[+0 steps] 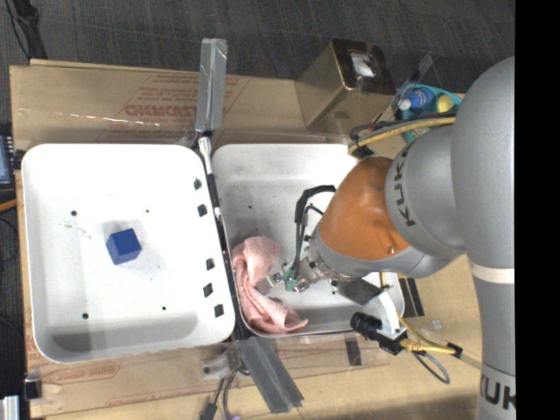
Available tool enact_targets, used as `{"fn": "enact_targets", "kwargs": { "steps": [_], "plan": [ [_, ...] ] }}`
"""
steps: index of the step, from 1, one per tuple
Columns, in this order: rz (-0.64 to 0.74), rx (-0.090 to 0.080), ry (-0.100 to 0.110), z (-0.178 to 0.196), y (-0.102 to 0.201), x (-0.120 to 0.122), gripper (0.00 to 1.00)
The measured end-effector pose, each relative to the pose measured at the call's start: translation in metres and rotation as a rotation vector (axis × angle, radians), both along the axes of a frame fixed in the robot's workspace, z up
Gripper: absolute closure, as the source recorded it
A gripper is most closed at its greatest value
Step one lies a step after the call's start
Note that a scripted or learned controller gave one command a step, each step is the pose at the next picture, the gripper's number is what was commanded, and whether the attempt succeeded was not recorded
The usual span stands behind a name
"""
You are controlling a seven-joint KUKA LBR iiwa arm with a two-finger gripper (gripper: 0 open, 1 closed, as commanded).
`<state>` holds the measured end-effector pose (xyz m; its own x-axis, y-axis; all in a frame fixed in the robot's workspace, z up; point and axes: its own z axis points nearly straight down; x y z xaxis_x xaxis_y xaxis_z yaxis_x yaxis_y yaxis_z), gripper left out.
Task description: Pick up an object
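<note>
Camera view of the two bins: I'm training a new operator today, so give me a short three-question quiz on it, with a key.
1. True or false: the blue cube lies in the same bin as the pink cloth.
2. Multiple choice: where in the right bin does the pink cloth lie? A) far right corner B) near left corner, against the wall C) dead centre
3. Fill in: the tool sits low in the right bin, just beside the ____.

Key
1. False: the cube is in the left bin, the cloth in the right one.
2. B
3. Pink cloth; whether the tool grips it cannot be told from this view.
</note>
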<state>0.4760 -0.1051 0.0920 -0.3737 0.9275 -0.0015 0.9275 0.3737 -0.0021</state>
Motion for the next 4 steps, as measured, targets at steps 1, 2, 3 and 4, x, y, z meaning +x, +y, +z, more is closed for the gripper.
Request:
{"fn": "enact_targets", "kwargs": {
  "steps": [1, 2, 3, 4],
  "plan": [
    [-0.049, 0.002, -0.002, 0.104, -0.035, 0.06, 0.0],
    [-0.004, 0.002, 0.004, 0.027, 0.003, 0.089, 0.0],
    [0.053, 0.0, -0.011, 0.004, 0.002, 0.05, 0.0],
    [0.058, 0.002, -0.008, 0.014, 0.004, 0.051, 1.0]
  ]
}}
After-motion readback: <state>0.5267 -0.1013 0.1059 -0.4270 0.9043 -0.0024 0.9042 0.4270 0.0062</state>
